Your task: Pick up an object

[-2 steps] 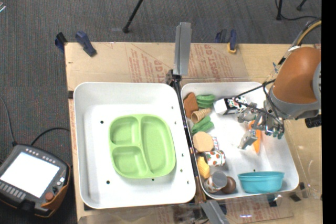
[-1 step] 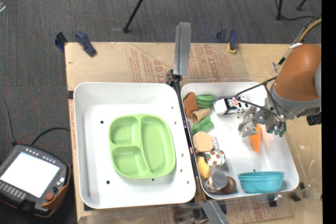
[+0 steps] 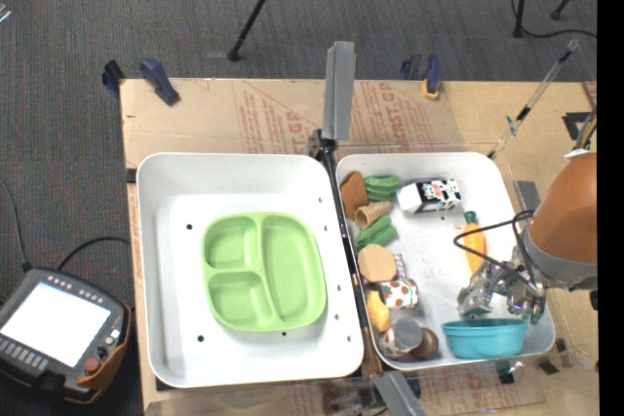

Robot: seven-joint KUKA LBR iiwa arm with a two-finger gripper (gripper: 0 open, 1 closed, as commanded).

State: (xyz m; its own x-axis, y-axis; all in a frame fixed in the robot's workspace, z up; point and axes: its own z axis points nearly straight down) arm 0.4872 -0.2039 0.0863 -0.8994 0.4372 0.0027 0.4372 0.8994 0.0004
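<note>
The gripper (image 3: pixel 499 297) is seen low in the right bin (image 3: pixel 487 163); whether anything is clasped cannot be told. The orange carrot (image 3: pixel 474 245) lies nearest, at eleven o'clock, its long axis running twelve-to-six; the teal bowl (image 3: pixel 485 338) sits at six.

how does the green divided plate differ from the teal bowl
The light green divided plastic plate is flat, split into three compartments, and lies alone in the left white bin. The teal plastic bowl is smaller, deeper and undivided, in the right white bin's crowded near corner. Both sit upright.
</note>
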